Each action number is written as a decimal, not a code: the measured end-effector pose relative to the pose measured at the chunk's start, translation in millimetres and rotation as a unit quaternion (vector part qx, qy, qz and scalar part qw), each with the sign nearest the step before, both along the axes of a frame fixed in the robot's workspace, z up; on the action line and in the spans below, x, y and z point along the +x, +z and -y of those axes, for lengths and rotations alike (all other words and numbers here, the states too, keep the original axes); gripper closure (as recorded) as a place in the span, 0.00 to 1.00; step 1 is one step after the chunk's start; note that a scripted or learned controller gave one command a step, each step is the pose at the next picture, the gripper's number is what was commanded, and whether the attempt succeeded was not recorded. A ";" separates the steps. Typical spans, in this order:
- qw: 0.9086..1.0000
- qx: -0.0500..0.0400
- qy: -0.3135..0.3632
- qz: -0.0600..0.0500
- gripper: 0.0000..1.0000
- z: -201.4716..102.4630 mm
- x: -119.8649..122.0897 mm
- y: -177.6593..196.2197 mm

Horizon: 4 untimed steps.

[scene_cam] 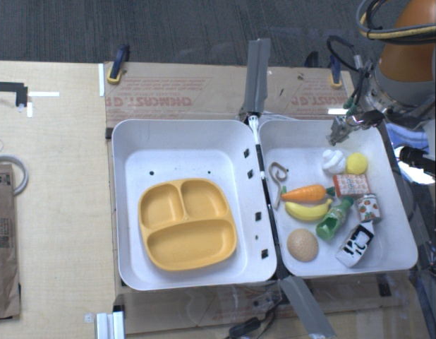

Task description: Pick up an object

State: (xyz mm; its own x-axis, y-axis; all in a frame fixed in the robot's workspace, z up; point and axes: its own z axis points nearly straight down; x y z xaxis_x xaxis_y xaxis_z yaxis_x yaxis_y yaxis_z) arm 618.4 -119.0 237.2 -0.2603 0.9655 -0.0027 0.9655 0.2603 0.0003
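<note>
My pincer [338,136] hangs over the right bin's [401,260] far edge, whether apart or together I cannot tell, just above the white lump [334,161] beside the yellow ball [357,164], so I should drop straight, centred, avoiding the ball.

I am seeing smooth matt yellow plastic in the divided plate [187,222], glossy white plastic bins [133,147], and rough brown cardboard [161,90].

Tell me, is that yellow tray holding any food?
Empty. The tray lies flat in the left bin, all three compartments bare; the toy food sits in the right bin.
</note>
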 end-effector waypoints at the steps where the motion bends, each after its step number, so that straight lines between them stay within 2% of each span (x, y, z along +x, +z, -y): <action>1: 1.000 0.000 0.000 0.000 0.00 0.0 0.0 0.0; 2: 1.000 0.001 -0.027 -0.002 0.00 -18.7 -43.0 -94.7; 3: 0.998 0.001 0.060 -0.001 0.00 -18.4 -73.4 -145.9; 4: 0.998 0.001 0.058 0.000 1.00 -17.5 -72.9 -136.6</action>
State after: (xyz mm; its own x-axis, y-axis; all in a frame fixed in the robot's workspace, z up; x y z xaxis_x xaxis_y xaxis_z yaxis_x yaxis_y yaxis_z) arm 545.5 -101.5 100.6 -0.3709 0.9287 -0.0012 0.9287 0.3709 0.0000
